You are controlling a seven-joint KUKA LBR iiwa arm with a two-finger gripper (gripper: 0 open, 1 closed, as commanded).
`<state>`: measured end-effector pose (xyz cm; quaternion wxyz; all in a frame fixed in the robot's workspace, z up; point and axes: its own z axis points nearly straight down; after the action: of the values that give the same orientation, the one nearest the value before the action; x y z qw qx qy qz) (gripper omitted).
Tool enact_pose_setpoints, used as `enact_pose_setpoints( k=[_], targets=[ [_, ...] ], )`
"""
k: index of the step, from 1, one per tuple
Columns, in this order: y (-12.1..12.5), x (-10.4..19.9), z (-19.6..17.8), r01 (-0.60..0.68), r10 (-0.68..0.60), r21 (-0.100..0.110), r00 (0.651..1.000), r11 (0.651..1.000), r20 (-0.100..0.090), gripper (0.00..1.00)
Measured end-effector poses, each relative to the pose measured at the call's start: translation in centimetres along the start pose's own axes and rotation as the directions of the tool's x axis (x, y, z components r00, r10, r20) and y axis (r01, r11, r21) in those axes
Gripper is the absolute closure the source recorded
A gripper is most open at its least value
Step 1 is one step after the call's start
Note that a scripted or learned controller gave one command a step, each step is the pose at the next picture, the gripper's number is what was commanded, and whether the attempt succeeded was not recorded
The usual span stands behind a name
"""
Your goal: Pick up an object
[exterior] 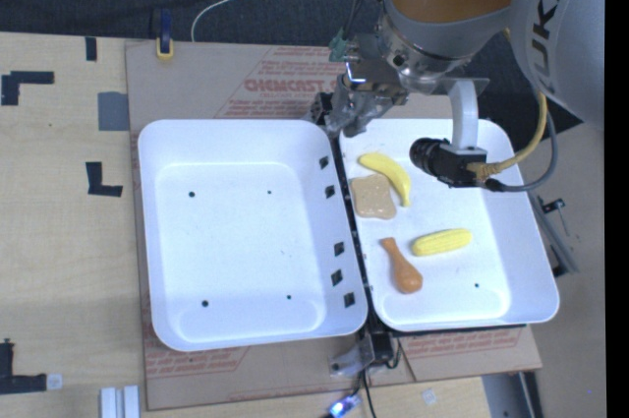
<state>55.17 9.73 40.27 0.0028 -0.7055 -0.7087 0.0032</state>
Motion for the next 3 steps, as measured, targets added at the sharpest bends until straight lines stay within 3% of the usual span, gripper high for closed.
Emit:
enact_pose_setpoints(
  k=[1,2,3],
  targets=[
    [-3.1,-0.7,7.4,-0.004,0.004,0.003,1.000,1.000,0.002,1.00],
    [-4.3,1.7,0.4,0.000,0.000,-0.013,1.000,1.000,-0.003,1.00],
    [-6.9,8.0,-0.1,0.004,-0.004,-0.008,1.000,1.000,-0.002,1.00]
  ],
)
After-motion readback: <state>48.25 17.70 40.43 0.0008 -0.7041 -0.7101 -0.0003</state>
